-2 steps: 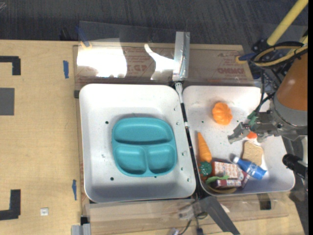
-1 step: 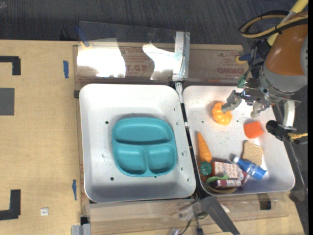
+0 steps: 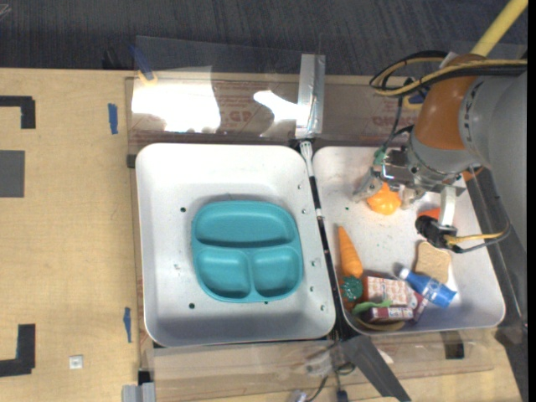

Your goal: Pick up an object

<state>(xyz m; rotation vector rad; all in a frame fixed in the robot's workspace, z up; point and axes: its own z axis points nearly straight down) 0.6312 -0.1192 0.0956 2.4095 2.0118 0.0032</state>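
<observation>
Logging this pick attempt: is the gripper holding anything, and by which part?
Cannot be told. The gripper sits right at the orange object in the right bin, but no grasp shows.

Two bins sit side by side on the desk (image 3: pixel 67 224). The left bin (image 3: pixel 159 182) holds a divided tray (image 3: pixel 245 250) at its middle. In the right bin (image 3: pixel 486 296), the pincer (image 3: pixel 394 187) hangs over the far part, just above a round fruit (image 3: pixel 384 201). A carrot (image 3: pixel 349 253) lies along the left wall. Nearer the front edge, a box (image 3: pixel 389 294) and a bottle (image 3: pixel 428 286) crowd together, with a slice of bread (image 3: pixel 433 260) just behind the bottle.
</observation>
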